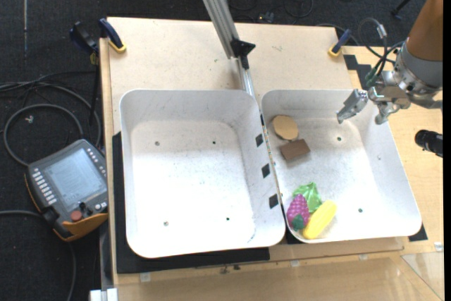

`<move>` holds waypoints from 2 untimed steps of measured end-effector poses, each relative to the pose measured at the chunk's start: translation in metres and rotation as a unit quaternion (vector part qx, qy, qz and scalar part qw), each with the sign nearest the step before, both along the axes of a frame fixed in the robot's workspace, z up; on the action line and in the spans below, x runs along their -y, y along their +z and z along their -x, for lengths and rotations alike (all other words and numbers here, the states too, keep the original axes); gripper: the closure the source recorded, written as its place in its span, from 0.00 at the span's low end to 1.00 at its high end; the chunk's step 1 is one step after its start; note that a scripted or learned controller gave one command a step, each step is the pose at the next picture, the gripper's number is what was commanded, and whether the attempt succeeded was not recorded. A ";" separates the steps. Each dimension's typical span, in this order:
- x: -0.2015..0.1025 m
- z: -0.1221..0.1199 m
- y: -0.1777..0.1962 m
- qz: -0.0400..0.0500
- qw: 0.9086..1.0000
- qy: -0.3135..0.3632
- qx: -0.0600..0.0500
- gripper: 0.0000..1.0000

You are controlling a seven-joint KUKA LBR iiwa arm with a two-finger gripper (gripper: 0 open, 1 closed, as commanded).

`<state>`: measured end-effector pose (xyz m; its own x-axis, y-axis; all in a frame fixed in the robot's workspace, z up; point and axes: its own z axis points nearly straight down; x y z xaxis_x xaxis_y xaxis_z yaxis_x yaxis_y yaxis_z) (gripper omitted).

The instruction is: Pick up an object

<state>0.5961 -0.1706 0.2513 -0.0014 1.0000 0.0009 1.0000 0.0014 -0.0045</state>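
2 shallow white bins are seen side by side on the bench [176, 53]. The left bin [187, 173] is placed near the middle of the view, and the right bin [391, 180] is set just beside it, the 2 rims touching.

In the right bin 4 things are found. A round tan disc [285, 127] is laid near the upper left part of this bin, and a small brown block [295, 150] is laid just below it, nearly touching. In the lower left corner a bunch of purple toy grapes [297, 209] with a green leaf [308, 192] is placed, and a yellow toy corn [320, 219] is laid against it on its right side.

The pincer [366, 109] is held over the upper right rim of the right bin, well apart from all these things. Its 2 fingers [350, 108] are spread apart, and nothing is gripped between them. The grey arm [423, 74] with its orange band [430, 25] is seen at the right edge.

A grey teach pendant [67, 183] is laid on the floor to the left of the bench.
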 end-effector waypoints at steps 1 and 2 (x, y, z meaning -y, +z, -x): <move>0.000 -0.001 0.003 0.000 1.000 0.000 0.002 0.00; 0.010 0.000 -0.048 0.000 1.000 -0.002 0.000 0.00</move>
<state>0.5958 -0.1802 0.2029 0.0018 1.0000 0.0004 1.0000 -0.0018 -0.0053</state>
